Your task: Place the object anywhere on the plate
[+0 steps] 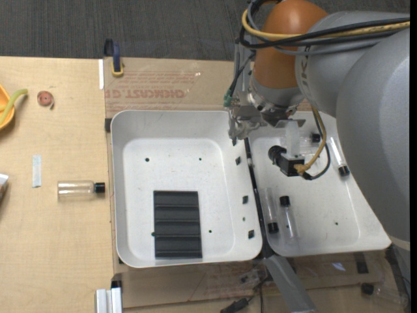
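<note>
A black ribbed plate (176,224) lies flat in the left bin (130,175), near that bin's front edge. Several clear vials with black caps lie in the right bin (339,230): two side by side (285,215) toward the front left, and one (338,154) at the right, close under the arm. My gripper (236,133) hangs over the wall between the two bins, near their back edge and well behind the plate. Nothing is seen held in it.
The arm's big grey body covers the right bin's back right part. On the bench left of the bins lie another clear vial (79,188), a small white strip (36,171), a red disc (44,98) and a yellow object (5,107).
</note>
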Controlling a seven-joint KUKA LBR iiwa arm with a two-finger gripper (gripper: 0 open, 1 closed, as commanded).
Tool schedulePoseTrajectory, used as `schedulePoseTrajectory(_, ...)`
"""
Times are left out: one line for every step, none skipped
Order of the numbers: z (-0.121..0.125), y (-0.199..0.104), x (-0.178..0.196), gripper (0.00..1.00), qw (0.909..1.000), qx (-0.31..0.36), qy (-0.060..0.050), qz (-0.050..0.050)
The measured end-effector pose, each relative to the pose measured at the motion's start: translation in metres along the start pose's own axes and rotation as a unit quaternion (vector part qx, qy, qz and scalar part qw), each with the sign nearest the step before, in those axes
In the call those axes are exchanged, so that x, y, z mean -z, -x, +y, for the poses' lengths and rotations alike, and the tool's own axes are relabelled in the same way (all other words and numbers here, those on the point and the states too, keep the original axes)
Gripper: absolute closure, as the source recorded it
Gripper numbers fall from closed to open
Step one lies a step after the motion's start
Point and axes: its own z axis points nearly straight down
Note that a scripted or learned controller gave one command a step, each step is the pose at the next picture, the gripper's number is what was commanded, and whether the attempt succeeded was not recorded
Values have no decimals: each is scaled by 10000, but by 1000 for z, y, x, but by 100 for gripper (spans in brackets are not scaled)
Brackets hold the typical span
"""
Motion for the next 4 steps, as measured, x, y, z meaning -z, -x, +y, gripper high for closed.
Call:
schedulePoseTrajectory(31, -72, 25, 100, 9998, 188, 0, -2)
schedulePoseTrajectory(43, -142, 4, 100, 9966, 822, 4, -4)
schedulePoseTrajectory(43, -143, 4, 0, 9966, 821, 3, -4)
schedulePoseTrajectory(3, -99, 107, 0, 9982, 601, 1, -2)
